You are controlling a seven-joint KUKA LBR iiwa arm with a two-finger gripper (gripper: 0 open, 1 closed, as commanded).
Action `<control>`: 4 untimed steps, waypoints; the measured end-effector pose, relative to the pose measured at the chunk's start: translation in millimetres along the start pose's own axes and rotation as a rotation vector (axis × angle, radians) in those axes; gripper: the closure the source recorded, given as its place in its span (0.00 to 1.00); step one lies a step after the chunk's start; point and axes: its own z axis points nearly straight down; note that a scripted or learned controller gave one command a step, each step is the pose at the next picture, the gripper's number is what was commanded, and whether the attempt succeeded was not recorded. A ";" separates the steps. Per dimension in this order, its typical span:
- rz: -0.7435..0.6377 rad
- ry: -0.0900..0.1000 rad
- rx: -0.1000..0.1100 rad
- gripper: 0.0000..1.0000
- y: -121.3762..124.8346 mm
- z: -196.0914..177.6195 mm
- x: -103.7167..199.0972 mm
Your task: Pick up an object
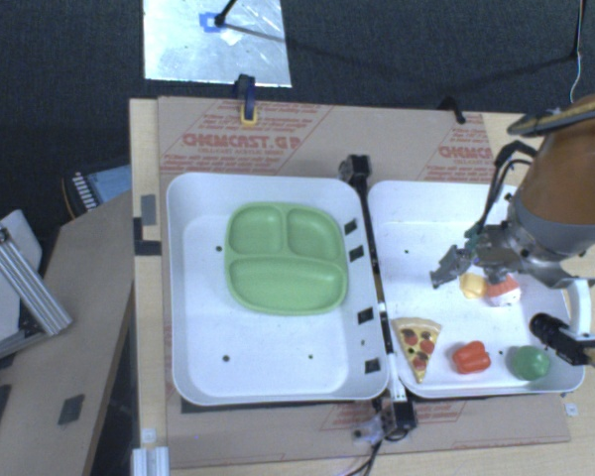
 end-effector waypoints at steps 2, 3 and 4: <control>0.000 -0.001 -0.009 0.00 10.2 38.7 -0.2; -0.001 -0.001 -0.008 0.00 20.1 95.2 -0.1; 0.000 -0.001 -0.009 0.00 20.4 132.4 0.3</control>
